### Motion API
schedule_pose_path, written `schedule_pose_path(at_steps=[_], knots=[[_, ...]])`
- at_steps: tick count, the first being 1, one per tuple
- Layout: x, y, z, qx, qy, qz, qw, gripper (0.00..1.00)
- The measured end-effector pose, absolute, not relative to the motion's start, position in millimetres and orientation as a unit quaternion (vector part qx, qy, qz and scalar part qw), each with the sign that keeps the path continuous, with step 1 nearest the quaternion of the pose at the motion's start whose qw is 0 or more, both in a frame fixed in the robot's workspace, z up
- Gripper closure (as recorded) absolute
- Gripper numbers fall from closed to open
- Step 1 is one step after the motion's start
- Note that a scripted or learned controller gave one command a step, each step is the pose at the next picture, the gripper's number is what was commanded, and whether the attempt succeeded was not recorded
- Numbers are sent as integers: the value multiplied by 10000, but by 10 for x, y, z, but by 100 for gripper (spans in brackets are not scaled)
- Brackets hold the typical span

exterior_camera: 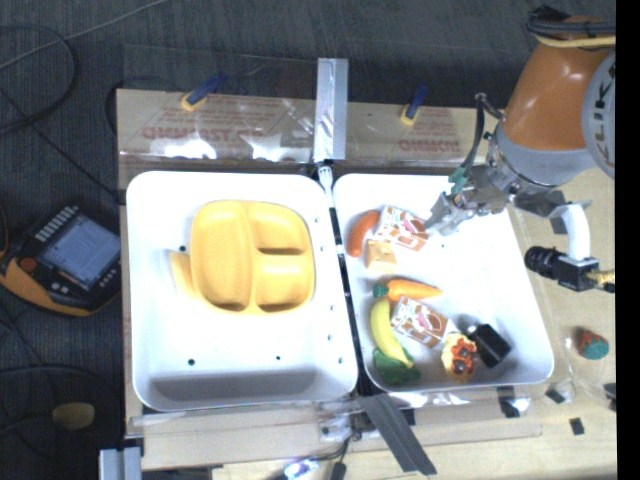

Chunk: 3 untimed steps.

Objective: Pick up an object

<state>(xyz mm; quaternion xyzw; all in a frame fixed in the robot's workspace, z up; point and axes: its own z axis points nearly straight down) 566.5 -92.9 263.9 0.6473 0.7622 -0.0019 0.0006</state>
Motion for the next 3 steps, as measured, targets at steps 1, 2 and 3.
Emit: schedule_pose_path(at_steps=[1, 2, 3], knots=[[6093, -149, 1826, 6386, 7696, -14, -10, 100], [6221, -369, 2081, 6428, 7660, -10, -2, 100], [6065, -808, 2449, 6115, 7912, -16, 11, 100]])
